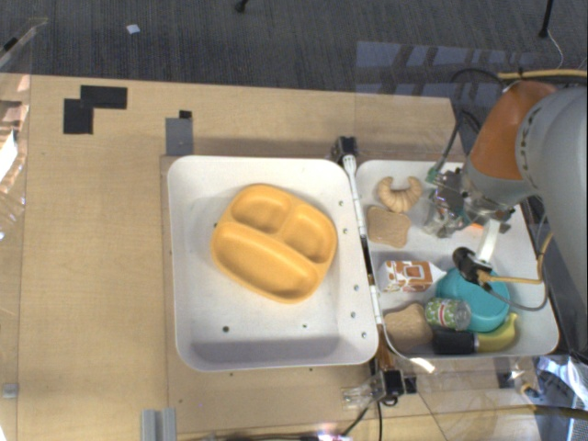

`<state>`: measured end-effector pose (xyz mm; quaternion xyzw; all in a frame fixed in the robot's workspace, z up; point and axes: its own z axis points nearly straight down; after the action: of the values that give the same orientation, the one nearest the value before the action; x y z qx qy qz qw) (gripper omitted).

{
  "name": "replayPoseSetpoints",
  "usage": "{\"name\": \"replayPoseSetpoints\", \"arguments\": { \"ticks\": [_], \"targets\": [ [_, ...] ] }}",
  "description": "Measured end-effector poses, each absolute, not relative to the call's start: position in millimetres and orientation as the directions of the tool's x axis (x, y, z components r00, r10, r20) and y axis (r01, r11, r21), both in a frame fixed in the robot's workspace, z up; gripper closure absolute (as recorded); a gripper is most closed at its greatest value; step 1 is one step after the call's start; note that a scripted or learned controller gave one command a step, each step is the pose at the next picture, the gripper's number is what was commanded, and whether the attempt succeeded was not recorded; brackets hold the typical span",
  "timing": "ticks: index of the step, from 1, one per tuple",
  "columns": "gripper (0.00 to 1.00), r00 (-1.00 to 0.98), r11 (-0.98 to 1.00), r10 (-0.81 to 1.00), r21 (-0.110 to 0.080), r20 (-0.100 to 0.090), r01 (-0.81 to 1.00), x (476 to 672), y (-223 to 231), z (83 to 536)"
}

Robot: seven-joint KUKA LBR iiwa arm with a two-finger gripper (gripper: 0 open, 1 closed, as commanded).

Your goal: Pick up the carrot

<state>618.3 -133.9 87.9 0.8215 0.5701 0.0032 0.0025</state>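
One pincer [447, 217] hangs in the right bin [542, 333] — beside a croissant [399, 192].

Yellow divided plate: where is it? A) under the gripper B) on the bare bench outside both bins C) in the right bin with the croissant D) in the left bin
D: the yellow divided plate lies alone in the left bin, while the croissant and the gripper are over the right bin.

I read this as a robotics lab; my grey arm [542, 145] reaches over a plywood bench [92, 274] bearing two white bins [184, 274]; loose cables [386, 402] trail; dark carpet [276, 26] lies beyond.
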Motion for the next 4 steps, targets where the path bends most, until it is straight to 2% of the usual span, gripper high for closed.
{"name": "replayPoseSetpoints", "arguments": {
  "ticks": [1, 2, 3, 4],
  "targets": [
    [1.00, 0.025, -0.025, 1.000, 0.007, -0.003, 1.000, 621.5, -179.8, 87.5],
    [0.00, 0.025, -0.025, 1.000, 0.007, -0.002, 1.000, 621.8, -178.8, 87.2],
    [0.00, 0.385, -0.385, 0.923, -0.050, -0.007, 0.922, 662.2, -191.7, 84.1],
    [0.00, 0.300, -0.300, 0.954, 0.011, -0.001, 0.954, 609.6, -198.4, 153.6]
  ]
}}
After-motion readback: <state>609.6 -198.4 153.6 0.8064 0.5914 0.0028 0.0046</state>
